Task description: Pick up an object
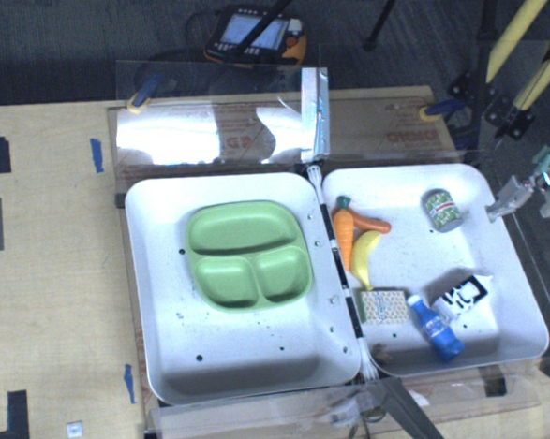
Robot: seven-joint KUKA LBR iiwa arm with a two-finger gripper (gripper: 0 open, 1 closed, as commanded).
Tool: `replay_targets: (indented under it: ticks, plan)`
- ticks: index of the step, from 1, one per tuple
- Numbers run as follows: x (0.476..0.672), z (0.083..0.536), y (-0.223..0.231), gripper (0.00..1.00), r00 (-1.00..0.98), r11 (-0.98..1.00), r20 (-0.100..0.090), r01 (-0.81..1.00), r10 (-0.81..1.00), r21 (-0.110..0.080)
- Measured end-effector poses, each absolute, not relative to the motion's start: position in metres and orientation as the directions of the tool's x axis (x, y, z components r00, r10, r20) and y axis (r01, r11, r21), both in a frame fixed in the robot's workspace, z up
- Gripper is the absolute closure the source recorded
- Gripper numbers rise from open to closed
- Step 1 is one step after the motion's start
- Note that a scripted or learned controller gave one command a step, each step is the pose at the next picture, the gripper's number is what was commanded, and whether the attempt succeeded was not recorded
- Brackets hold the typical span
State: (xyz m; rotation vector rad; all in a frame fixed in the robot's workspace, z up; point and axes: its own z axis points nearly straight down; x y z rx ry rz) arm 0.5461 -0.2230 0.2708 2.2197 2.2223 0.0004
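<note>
On my feed, the robot's pale grey metal gripper (516, 197) is a small, angular, silvery piece just beyond the right rim of the right-hand shallow white plastic bin (504, 273). Its upper face catches the light and reads bright, almost white. Farther out from that bin's rim I see a darker grey block behind it, with a small teal-green patch on top and a whitish bit beside it. Everything there is too blurred for me to make out screws, cables or markings.

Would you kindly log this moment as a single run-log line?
claw: right bin's far-right edge | state: unclear | right bin: carrots, banana, can, blue bottle | left bin: green tray
</note>
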Motion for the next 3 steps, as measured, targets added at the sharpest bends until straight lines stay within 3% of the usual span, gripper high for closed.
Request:
replay_targets:
  ticks: [1, 2, 3]
  plan:
    - [0.546, 0.171, -0.206, 0.0, -0.014, 0.014, 0.0, 1.0, 1.0, 0.001]
    - [0.625, 0.156, -0.222, 0.0, 0.135, -0.135, -0.001, 0.991, 0.991, 0.002]
    - [0.633, 0.142, -0.218, 0.0, 0.135, -0.135, 0.0, 0.991, 0.991, 0.02]
